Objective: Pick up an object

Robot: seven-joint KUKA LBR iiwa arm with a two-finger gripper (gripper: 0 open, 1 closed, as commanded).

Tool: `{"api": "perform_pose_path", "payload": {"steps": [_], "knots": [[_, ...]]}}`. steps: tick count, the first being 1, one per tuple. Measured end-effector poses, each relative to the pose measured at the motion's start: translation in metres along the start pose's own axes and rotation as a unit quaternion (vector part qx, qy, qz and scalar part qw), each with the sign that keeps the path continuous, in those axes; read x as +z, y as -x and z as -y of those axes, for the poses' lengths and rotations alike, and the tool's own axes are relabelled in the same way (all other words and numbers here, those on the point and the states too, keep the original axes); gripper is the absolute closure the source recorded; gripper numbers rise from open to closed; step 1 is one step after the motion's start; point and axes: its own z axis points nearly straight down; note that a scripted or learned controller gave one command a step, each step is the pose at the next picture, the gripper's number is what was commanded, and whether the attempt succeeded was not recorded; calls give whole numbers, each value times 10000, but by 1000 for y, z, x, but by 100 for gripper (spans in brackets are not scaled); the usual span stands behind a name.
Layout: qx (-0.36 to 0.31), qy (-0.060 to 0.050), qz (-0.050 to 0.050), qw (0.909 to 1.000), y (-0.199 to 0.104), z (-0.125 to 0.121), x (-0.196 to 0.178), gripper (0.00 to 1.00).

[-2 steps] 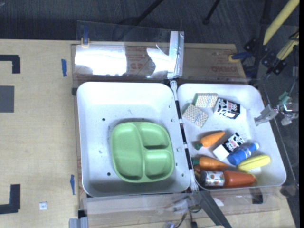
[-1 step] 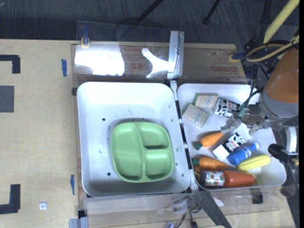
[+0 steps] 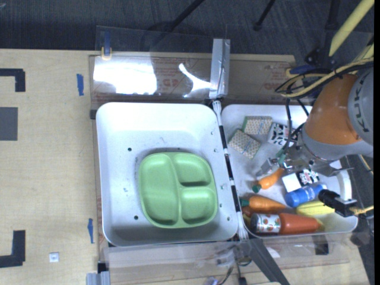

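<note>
Arm hung over right bin clutter; jaws' state could not be told. Green tray lay in left bin.

Table of pale wood | two white bins sat side by side: left bin, right bin | black tape marks at left edge

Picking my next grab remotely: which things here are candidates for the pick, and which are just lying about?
For the pick, all in the right bin:
carrot
red can
blue bottle
yellow piece
patterned blocks

Lying about:
green divided tray, in the left bin
blue tape
</note>
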Motion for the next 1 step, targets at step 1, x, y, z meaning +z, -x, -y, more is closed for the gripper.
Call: {"api": "perform_pose_path", "payload": {"steps": [1], "knots": [[205, 0, -8, 9998, 33, 7, 20, 0]]}}
